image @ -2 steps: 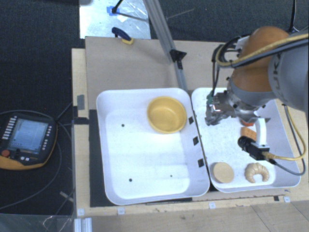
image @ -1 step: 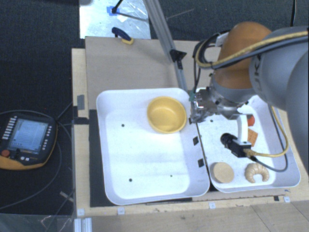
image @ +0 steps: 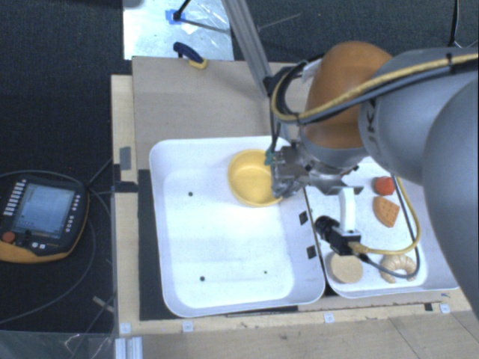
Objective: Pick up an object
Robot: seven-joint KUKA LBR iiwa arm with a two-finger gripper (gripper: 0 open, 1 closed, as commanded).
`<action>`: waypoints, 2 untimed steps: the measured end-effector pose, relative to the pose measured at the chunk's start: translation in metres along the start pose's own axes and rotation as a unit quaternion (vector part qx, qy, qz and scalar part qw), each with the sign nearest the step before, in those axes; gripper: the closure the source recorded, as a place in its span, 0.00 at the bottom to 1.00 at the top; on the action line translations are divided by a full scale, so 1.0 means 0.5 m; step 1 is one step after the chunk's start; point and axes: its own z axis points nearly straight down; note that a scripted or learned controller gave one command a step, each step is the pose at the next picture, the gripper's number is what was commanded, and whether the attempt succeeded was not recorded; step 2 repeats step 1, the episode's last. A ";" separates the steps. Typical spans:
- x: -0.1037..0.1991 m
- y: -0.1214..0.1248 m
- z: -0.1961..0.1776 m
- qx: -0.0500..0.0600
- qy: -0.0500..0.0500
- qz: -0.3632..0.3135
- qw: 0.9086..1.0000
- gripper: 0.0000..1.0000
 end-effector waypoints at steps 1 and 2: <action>0.028 0.014 -0.015 0.000 0.000 0.001 1.000 1.00; 0.028 0.014 -0.015 0.000 0.000 0.001 1.000 1.00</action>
